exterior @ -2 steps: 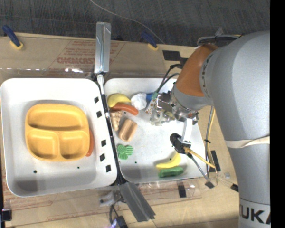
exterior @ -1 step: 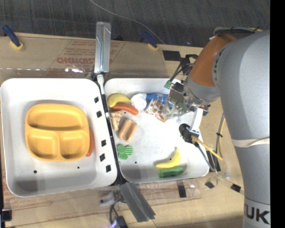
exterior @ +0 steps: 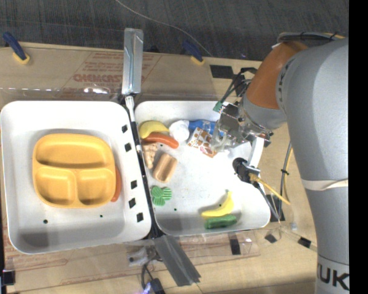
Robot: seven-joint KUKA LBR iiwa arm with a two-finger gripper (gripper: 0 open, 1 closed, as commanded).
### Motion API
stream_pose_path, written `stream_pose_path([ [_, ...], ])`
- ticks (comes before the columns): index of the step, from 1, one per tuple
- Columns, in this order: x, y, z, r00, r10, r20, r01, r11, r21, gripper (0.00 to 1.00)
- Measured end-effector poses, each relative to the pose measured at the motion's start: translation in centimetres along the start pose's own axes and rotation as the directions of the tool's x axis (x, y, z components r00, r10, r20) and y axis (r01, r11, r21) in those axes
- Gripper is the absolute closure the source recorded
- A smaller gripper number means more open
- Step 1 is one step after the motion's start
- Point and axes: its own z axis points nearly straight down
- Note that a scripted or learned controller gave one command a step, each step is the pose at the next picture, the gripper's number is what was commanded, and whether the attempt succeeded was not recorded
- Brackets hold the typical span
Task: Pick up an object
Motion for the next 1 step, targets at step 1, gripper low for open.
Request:
stream_pose_path([
  [1,0.02,-0.01,0.02,1.000,0.000,0.000,0.000,1.000,0.001,0.00],
])
